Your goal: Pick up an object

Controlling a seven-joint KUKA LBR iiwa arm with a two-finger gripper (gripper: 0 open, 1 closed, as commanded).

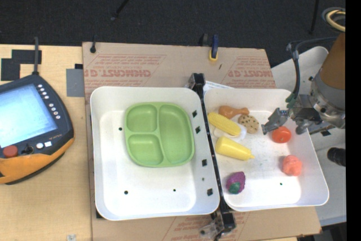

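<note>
My gripper (291, 122) hangs over the right side of the right bin (313, 193), open, with its dark fingers (276, 119) spread apart. A small red tomato (281, 134) lies on the bin floor just below and between them, and nothing is gripped. Also in this bin are a corn cob (224, 123), a yellow squeeze bottle (233, 148), a brown drumstick (232, 112), a speckled cookie (249, 123), a purple berry (236, 182) and a pink peach (291, 165).
The left bin (107, 178) holds a green divided plate (158, 134). A black divider bar (204, 138) runs between the bins. A teach pendant (31, 121) lies at the far left of the bench. A blue clamp (214, 49) stands at the back edge.
</note>
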